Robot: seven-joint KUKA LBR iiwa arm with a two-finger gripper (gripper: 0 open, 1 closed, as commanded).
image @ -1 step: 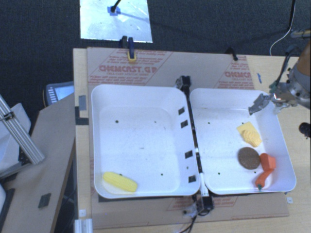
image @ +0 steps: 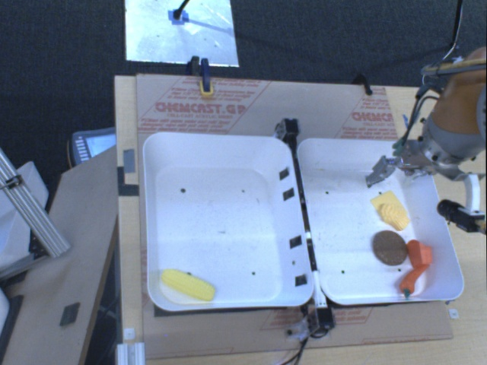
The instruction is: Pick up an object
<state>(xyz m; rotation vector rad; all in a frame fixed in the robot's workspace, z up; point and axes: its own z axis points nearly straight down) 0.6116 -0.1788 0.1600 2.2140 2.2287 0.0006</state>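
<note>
A corn cob (image: 187, 284) is being held by the left bin (image: 221, 147); yellow piece (image: 389, 210), brown disc (image: 389, 247) and carrot (image: 415, 266) by the right bin (image: 335, 154), claw (image: 378, 172) state being left untold.
</note>
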